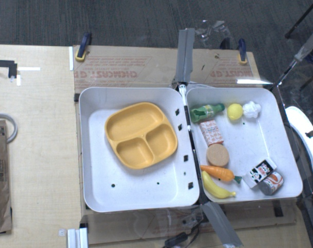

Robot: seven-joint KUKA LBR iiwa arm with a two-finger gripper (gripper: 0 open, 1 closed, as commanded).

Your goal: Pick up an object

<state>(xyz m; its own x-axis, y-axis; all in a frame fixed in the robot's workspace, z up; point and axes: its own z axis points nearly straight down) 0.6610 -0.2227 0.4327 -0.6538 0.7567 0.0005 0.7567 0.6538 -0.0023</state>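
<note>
Well, the pickable stuff sits in the right bin: green bottle, lemon, carrot touching the banana, small carton beside a can. Left bin holds a yellow divided plate (tilted slightly). Gripper state, and its position rel. to the objs: can't tell.

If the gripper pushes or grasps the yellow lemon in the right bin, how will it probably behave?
The lemon looks round and smooth, so it would probably roll when pushed and might slip from a two-finger grasp. It lies close beside the green bottle and a white crumpled object, which would likely be nudged.
</note>
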